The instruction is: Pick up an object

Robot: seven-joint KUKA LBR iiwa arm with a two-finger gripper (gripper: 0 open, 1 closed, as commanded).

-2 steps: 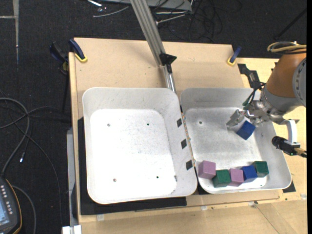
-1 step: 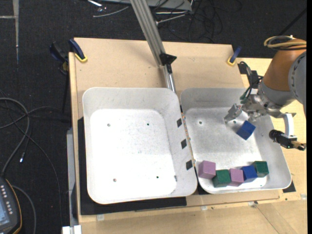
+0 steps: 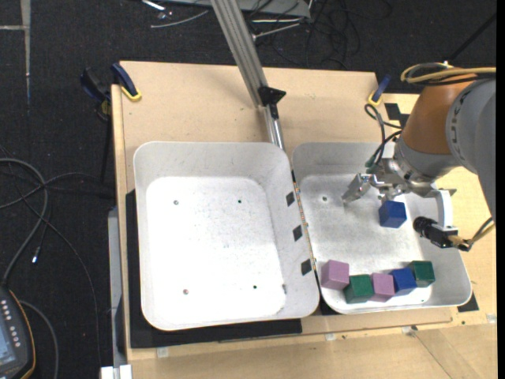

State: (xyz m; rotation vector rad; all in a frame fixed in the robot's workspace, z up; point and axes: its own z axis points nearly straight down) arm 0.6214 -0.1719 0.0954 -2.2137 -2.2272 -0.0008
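My gripper (image 3: 371, 191) hangs over the upper part of the right bin (image 3: 331, 160), and it stands open, with one silver finger (image 3: 353, 190) splayed out to the left. A blue cube (image 3: 392, 213) lies on the bin floor just below and to the right of the gripper; nothing is held. Along the bin's front wall runs a row of cubes: purple (image 3: 335, 273), green (image 3: 360, 288), a second purple (image 3: 383, 284), blue (image 3: 404, 279) and a second green (image 3: 424, 272).
The left bin (image 3: 150, 212) lies beside the right one, the two sharing a raised rim down the middle. A slanted metal pole (image 3: 245, 50) reaches down to the bins' back edge. Blue and yellow clamps (image 3: 125, 81) grip the bench corners.
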